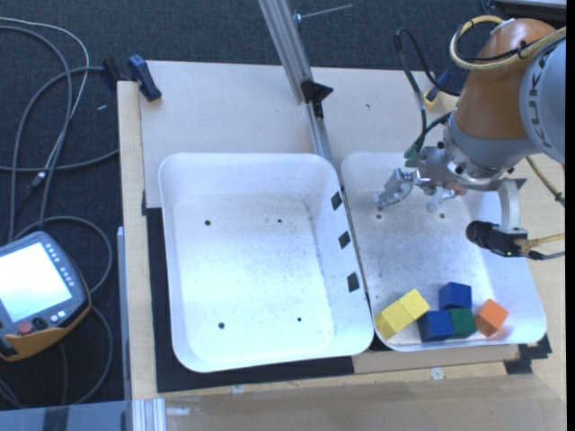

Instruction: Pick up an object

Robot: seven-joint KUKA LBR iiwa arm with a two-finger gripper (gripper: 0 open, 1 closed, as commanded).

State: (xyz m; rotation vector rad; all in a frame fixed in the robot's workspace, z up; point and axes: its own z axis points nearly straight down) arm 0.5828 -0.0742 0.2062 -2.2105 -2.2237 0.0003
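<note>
Bench (225,106): pale board carrying two shallow white bins side by side.

Left bin (180,178): speckled floor, no blocks in it.

Right bin (359,173): holds all the blocks, gathered in a cluster at its near end.

Blocks, listed from the left of the cluster:
- yellow block (402,312), the longest piece, lying at a slant with its long axis running from lower left to upper right;
- blue block (436,325), touching the yellow one;
- green block (462,322), wedged between its neighbours;
- second blue block (455,294), at the back of the cluster;
- orange block (490,316), at the right end.

Claw (411,191): hangs over the far half of the right bin with nothing between its fingers; how wide they stand is not clear from this angle.

Key relation: the cluster lies toward the near edge of the bin from the claw, well apart from it and a little to its right in the picture. The blocks press against each other, so the yellow block at the open left flank looks the easiest to close on.
</note>
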